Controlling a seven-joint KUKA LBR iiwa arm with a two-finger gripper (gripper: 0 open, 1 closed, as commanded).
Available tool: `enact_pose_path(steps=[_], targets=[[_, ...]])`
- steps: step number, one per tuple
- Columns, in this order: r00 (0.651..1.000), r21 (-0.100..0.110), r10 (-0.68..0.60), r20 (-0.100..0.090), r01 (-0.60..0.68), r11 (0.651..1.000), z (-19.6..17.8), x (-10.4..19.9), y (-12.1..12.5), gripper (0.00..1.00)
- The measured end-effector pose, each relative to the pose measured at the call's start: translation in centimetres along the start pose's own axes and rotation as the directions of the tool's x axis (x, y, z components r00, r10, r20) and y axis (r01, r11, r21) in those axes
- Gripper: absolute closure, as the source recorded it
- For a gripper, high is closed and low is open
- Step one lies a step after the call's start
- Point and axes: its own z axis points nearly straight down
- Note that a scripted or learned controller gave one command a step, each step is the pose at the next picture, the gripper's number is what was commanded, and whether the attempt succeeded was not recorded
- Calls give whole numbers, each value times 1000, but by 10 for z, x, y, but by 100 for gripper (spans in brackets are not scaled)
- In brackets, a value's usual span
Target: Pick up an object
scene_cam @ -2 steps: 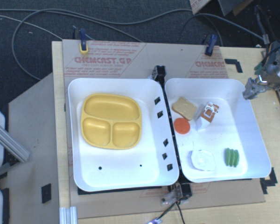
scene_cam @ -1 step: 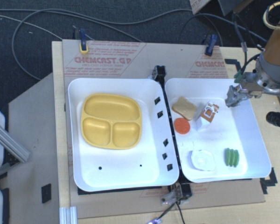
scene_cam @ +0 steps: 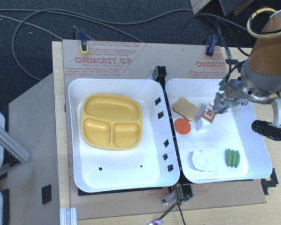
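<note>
- Camera view: the grey arm with an orange band (scene_cam: 267,41) reaches in from the right over the right shallow white bin (scene_cam: 253,139).
- Its two-finger gripper (scene_cam: 214,110) hangs low in that bin; a small orange-and-white object (scene_cam: 208,115) sits at its fingertips, but I cannot tell whether the fingers grip it.
- Just beside lie a tan bread-like piece (scene_cam: 185,108) and a round orange disc (scene_cam: 182,126).
- Nearer the front lie a white round lid (scene_cam: 203,160) and a green pod-like piece (scene_cam: 232,158).
- The left white bin (scene_cam: 79,125) holds a yellow three-compartment plastic tray (scene_cam: 112,121).
</note>
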Motion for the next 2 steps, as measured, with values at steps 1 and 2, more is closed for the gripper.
enact_pose_path(steps=[1, 2], targets=[[1000, 0, -1, 0, 1, 1000, 0, 62, -13, 100], [1000, 2, 0, 0, 0, 1000, 11, 109, -30, 100]])
